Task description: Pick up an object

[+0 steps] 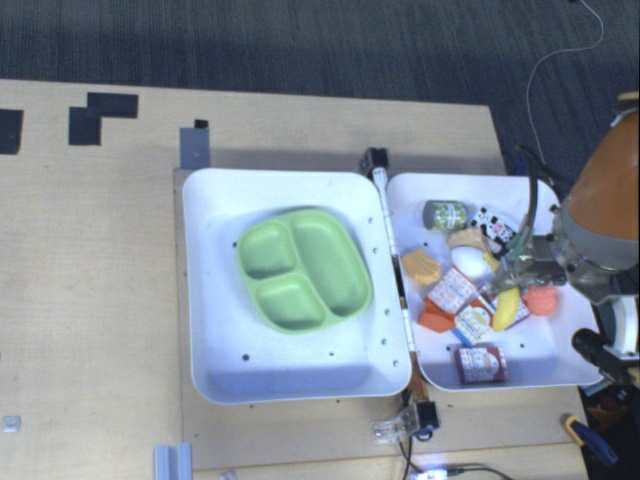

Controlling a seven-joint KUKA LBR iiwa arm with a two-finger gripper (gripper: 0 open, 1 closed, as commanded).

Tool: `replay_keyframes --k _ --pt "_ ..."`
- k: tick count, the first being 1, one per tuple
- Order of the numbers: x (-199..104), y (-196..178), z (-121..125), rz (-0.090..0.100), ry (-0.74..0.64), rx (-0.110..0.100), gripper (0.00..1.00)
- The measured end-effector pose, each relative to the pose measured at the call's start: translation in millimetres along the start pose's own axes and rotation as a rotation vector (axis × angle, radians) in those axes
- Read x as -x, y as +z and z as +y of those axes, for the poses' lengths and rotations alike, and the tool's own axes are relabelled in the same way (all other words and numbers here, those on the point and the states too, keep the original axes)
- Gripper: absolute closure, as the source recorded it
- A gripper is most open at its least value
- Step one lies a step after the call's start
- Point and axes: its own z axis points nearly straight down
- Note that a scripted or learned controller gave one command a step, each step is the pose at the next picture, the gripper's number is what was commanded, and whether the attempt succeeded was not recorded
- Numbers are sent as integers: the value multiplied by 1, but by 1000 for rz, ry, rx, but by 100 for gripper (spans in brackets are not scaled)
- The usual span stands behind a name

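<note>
Wooden bench (90, 268) bears two white bins (215, 368), carpet (300, 28) behind.

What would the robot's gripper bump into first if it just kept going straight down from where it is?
Likely the yellow toy lying just under the gripper in the right bin, with the white egg close beside. Depth is hard to judge from this slanted view.

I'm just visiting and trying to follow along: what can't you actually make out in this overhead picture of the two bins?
- Gripper: small and blurred among the toys in the camera view, so whether it holds anything is unclear.
- Arm: cut off by the right edge.
- Pile in the right bin: items overlap; labels on the small packets are too small to read.
- Green tray in the left bin: whether its compartments hold anything small can't be told.
</note>
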Motion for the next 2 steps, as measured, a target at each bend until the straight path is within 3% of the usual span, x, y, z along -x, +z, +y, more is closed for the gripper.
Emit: replay_keyframes --k 2 --pt "-1 -21 3 -1 -8 9 100"
